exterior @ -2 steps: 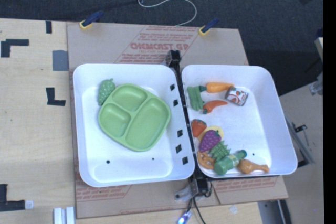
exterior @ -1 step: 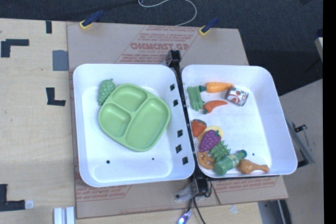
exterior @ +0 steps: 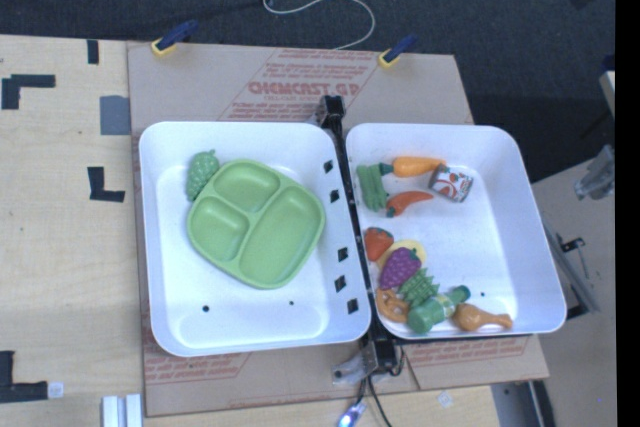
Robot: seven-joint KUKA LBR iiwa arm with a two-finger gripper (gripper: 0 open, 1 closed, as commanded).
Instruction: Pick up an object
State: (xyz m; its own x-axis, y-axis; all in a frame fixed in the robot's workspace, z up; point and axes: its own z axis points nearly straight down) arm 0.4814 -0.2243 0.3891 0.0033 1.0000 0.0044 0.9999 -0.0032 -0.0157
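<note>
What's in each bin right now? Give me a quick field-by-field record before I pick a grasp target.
left bin: green divided plate; green bumpy toy touching the plate's upper-left edge
right bin: toy food along the divider side
right bin, upper group: orange carrot, small can, green pod, red-orange pepper
right bin, lower group: purple grapes, green pieces, tan drumstick, crowded and touching
most isolated item: small can
bench: cardboard sheet under both bins
</note>
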